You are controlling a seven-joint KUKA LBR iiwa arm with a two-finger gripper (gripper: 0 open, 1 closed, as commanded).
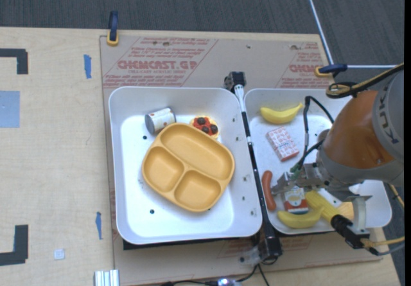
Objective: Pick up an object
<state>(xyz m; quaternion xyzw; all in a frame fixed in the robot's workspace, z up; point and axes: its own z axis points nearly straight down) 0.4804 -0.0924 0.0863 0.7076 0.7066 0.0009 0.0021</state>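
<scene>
Nearest the camera, at the bench's front edge, we are seeing a black clamp (270, 247) sitting below the seam where the two bins meet. Taking the yellow divided plate (187, 167) as our landmark, we are finding it lying in the middle of the left bin (122, 150), tilted on a diagonal. Just behind the plate a small silver can (158, 120) is lying on its side, and beside that, touching the plate's back rim, a little pastry with dark berries (204, 125) is resting.

To the plate's right, across the divider, the right bin (257, 101) is holding the things for picking. A red sausage-like piece (268, 189) is lying closest to the plate, along the bin's left wall. Farther right and toward the back, a banana (280, 113) is lying near the far wall, with a red-and-white patterned block (283, 143) just in front of it. Toward the front, a second banana (298, 218) is lying by a small white and red item (294, 199).

We are seeing our gripper (289, 182) hanging over that front cluster, right of the sausage piece, with the orange-banded arm (356, 137) covering much of the bin behind it. We cannot tell how the tool is set, nor whether it has anything.
</scene>
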